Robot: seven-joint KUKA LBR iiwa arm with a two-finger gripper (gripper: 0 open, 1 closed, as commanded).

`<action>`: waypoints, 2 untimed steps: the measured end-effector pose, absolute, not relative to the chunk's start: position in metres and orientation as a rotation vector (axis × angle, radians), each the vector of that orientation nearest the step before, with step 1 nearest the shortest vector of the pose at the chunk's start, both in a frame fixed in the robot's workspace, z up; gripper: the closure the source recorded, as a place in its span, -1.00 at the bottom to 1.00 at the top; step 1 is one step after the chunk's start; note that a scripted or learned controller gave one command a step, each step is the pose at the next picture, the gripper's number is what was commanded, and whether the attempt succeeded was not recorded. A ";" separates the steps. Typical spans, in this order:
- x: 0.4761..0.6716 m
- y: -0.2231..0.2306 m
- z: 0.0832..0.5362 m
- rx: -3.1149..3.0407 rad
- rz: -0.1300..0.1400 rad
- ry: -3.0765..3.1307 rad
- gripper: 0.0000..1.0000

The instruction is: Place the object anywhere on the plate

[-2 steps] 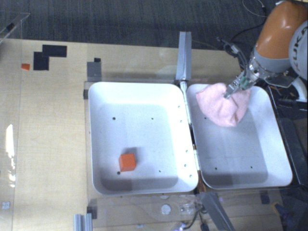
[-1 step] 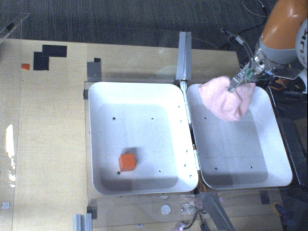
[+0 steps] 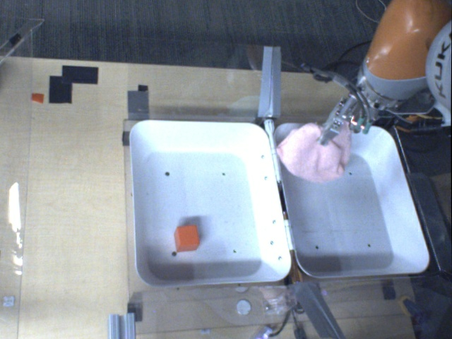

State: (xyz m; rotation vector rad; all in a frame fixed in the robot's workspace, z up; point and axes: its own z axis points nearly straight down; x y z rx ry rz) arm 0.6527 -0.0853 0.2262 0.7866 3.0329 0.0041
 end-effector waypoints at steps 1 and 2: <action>0.642 -0.046 0.223 0.167 0.003 3.127 1.00; 0.623 0.004 0.232 -0.004 0.004 3.133 1.00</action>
